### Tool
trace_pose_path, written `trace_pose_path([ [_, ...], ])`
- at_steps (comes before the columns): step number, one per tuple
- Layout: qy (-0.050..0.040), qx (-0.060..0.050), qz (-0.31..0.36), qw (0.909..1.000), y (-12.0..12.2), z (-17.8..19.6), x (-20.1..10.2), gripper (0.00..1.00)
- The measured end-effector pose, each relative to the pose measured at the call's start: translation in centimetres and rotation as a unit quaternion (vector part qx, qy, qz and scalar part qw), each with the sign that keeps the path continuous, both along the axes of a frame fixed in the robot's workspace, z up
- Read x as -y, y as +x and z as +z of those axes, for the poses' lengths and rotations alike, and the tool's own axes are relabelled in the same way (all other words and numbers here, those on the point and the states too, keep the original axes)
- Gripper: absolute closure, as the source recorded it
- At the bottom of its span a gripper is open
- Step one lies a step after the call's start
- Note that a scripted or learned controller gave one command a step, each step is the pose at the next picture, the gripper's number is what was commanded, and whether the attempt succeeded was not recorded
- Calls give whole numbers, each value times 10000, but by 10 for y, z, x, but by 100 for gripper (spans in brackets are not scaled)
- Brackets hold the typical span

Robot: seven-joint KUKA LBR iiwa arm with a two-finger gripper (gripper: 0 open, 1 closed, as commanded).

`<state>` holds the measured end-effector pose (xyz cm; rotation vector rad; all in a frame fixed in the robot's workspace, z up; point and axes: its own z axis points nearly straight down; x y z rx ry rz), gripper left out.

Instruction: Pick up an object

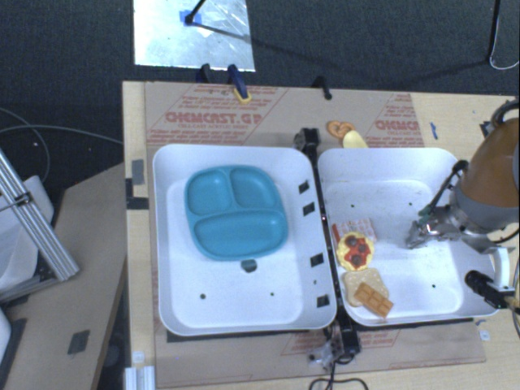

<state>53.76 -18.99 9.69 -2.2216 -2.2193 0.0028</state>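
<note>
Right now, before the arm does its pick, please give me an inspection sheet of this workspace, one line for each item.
Surface: cardboard-covered bench bearing left bin and right bin.
Job's things: red-topped toy food and tan waffle-like toy at right bin's left side; blue divided plate in left bin.
Clutter: two small toys on the bench behind the bins; blue clamp.
Gripper: gripper low over right bin's bare floor, apart from the toys; nothing seen between its fingers.
Cables: black cable at upper right; more at the left.
Surroundings: dark carpet; shiny sheet.
</note>
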Motion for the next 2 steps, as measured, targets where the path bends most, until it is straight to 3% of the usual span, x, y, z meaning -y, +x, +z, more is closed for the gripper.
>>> trace_pose_path([
  [1, -16, 79, 4, 10000, -46, -3, 4, 100],
  [2, 4, 83, 66, 9999, -19, 97, -65, 100],
])
